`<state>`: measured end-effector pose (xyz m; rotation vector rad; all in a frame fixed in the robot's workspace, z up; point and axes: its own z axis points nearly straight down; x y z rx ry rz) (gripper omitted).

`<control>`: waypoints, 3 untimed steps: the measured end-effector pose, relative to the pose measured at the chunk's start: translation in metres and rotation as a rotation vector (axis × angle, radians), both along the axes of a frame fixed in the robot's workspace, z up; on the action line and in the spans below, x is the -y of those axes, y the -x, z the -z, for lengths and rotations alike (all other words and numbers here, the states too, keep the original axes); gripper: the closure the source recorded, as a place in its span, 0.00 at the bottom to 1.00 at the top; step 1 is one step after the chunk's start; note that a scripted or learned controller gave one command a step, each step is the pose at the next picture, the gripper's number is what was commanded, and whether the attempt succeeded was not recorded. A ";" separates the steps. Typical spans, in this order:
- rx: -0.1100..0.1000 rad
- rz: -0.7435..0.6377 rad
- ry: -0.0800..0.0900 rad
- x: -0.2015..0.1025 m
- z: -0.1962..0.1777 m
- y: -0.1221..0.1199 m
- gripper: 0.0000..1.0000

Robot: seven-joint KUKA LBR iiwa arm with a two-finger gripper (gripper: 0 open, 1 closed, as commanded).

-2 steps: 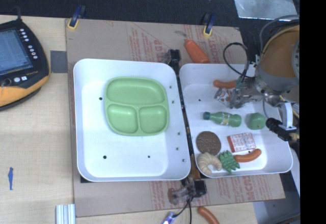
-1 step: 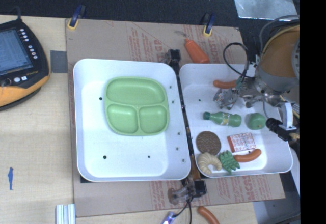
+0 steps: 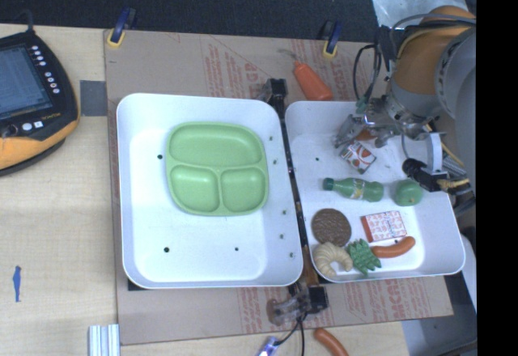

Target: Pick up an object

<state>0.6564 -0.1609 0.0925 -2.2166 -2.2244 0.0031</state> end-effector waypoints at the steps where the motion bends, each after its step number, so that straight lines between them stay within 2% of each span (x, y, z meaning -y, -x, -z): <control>1: 0.000 -0.003 0.001 0.001 -0.011 0.000 1.00; 2: -0.001 -0.003 0.001 0.001 -0.011 0.000 0.00; 3: -0.002 -0.002 0.001 -0.034 0.001 0.043 0.00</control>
